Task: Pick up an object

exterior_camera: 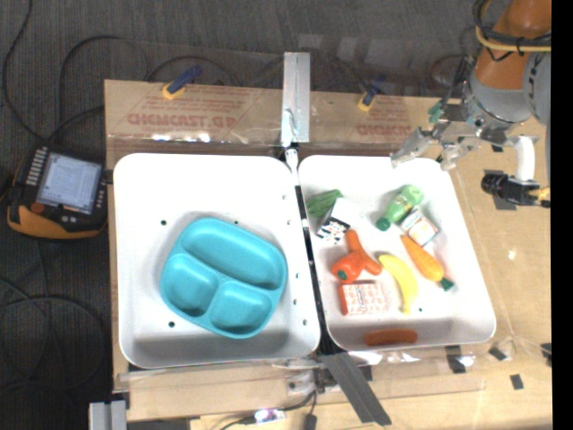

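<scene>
The right bin point(466, 267) holds several toy foods: a green bottle point(399, 206), a carrot point(424, 258), a yellow banana point(401, 280), an orange-red pepper point(353, 258), a red box point(364, 297), a green leafy piece point(322, 202) and a small black-and-white item point(331, 231). My gripper point(428, 153) hangs over the bin's far right rim, above and behind the green bottle. Its fingers stand spread apart, open, with nothing between them.
In the left bin point(143, 240) lies a teal divided plate point(224, 276). A flat orange piece point(389, 337) rests on the right bin's near wall. A metal divider post point(295, 97) rises at the back between the bins. A handheld pendant point(63, 191) sits on the floor at left.
</scene>
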`<act>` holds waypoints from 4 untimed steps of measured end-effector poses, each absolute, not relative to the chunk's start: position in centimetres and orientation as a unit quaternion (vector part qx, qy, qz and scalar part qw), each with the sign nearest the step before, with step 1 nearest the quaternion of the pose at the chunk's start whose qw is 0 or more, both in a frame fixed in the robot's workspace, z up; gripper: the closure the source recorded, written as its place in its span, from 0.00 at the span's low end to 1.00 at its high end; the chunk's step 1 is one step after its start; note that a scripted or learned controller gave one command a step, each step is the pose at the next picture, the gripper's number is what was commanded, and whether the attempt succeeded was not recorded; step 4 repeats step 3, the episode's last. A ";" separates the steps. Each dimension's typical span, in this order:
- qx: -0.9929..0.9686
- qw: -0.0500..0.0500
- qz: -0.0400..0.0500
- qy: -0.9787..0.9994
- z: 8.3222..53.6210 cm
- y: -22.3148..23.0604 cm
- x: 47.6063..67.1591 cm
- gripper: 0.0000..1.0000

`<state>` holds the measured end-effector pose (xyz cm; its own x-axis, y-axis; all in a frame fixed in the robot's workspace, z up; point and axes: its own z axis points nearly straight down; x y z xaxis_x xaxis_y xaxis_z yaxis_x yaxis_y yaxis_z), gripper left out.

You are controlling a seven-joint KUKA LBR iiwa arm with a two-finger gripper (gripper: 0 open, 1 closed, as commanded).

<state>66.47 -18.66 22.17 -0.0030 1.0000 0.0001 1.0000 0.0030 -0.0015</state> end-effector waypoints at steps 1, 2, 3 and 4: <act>-0.708 0.001 0.002 -0.706 10.3 -19.4 62.8 0.00; -0.707 0.001 0.002 -0.707 11.2 -19.3 62.8 1.00; -0.711 0.000 0.001 -0.703 22.1 -14.3 64.3 1.00; -0.711 0.000 0.001 -0.703 22.1 -14.3 64.3 1.00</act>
